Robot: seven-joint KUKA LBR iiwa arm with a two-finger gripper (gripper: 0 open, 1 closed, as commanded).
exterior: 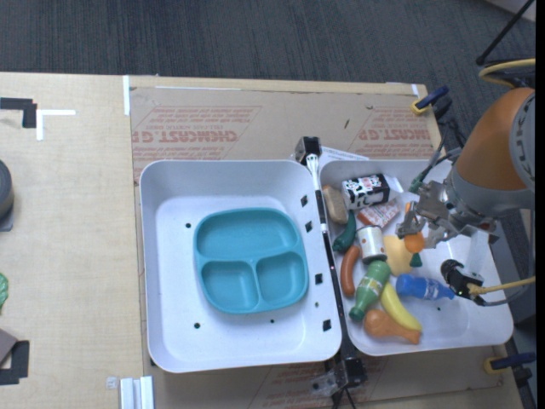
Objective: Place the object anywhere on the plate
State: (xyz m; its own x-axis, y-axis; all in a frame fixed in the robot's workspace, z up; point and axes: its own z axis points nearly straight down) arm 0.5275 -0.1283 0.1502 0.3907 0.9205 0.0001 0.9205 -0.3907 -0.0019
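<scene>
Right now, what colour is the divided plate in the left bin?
Teal blue plate, seen in the camera view.

We take the left white bin [162, 254] as our landmark. Touching its right wall lies the right white bin [490, 331], and black clips [324, 279] run down the seam between them. Under both bins we see a brown cardboard sheet [238, 126] with reversed red lettering, stretching beyond the landmark's far side. That sheet rests on a light wooden bench [64, 254], which extends to the left of the landmark. Well to the left, near the bench's edge, we note a dark round thing [4, 192] and black angle marks [21, 109]. Beyond the bench lies dark grey carpet [255, 20].
</scene>
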